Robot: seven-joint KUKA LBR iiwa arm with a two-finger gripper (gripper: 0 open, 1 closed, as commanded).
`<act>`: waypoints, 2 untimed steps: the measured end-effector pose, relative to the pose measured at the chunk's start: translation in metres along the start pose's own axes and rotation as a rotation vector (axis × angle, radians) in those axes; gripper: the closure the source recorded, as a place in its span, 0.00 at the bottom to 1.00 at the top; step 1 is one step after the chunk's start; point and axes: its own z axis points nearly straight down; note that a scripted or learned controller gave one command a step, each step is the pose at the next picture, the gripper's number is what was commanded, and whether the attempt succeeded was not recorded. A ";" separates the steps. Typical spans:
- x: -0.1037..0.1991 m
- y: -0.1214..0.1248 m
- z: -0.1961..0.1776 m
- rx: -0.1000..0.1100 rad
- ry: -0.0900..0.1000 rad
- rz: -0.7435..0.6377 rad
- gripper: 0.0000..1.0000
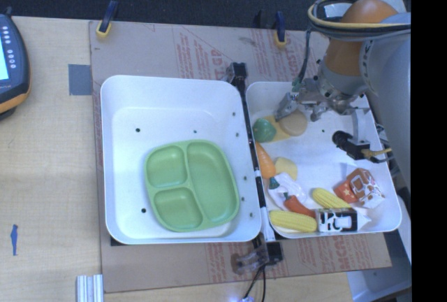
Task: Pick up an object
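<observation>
Toys fill the right bin (391, 224), and the hand (302, 103) is down low at the far end of it, right by a tan round toy (294, 124). The tan toy sits just under and in front of the hand, and it looks like the hand is touching it or very close. A green ball (264, 129) lies just to the side of the tan toy, next to the bin wall. It is not clear if the hand is apart or together, because the arm hides much of it. This looks like the reaching step, with the pick not yet done. Next the hand would need to sit around the tan toy, squeeze it, and lift. The green ball is so near that it could get bumped. A green tray (191, 185) rests in the left bin (122, 105), far from the hand.
</observation>
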 end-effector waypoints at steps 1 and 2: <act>0.032 -0.001 0.001 0.006 0.000 0.000 0.00; 0.017 -0.001 0.000 0.002 0.000 0.004 0.00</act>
